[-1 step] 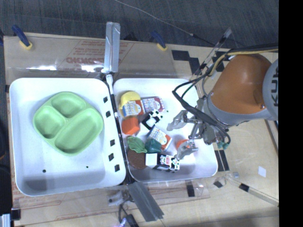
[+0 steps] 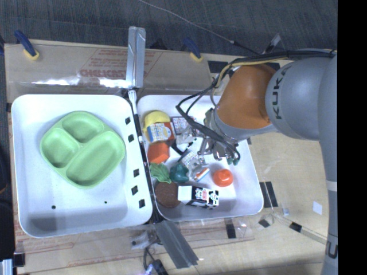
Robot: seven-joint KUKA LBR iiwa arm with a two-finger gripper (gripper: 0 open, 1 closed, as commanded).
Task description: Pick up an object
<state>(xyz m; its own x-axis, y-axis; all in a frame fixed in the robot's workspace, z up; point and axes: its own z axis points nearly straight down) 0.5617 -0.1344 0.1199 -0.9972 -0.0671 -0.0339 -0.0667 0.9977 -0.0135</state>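
Observation:
My gripper hangs low over the middle of the right bin, amid a cluster of small objects. Just left of it lie an orange block and a teal piece. To its lower right sits a red-orange tomato-like ball. A yellow item and a labelled can lie at the bin's upper left. Along the front edge lie a green leafy toy, a brown round piece and a white box with black print. What sits directly under the gripper is hidden.
The left bin holds a green divided plate. A metal bar stands upright behind the wall between the bins. The arm's orange band and cables overhang the right bin's back half.

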